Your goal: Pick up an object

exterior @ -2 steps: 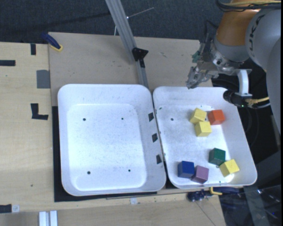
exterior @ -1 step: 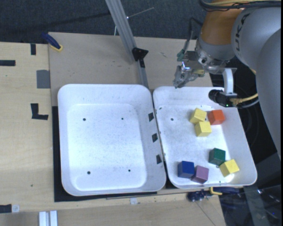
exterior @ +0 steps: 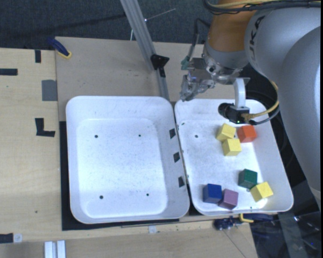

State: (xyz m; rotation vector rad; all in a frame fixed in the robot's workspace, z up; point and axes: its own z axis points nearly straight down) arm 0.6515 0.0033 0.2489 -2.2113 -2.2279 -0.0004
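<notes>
Nearest the camera, a blue block (exterior: 212, 192), purple block (exterior: 229, 198), yellow block (exterior: 261, 190) and green block (exterior: 248, 177) lie in the right bin (exterior: 196, 160); two more yellow blocks (exterior: 228, 139) and an orange one (exterior: 247, 133) sit farther back. Nothing is grasped yet, so this looks like the approach: the next move calls for lowering onto one block. The gripper (exterior: 191, 89) hangs above the bin's far edge, carrying nothing.

Grey arm (exterior: 290, 52), orange band (exterior: 238, 15), black cables (exterior: 258, 114)
</notes>
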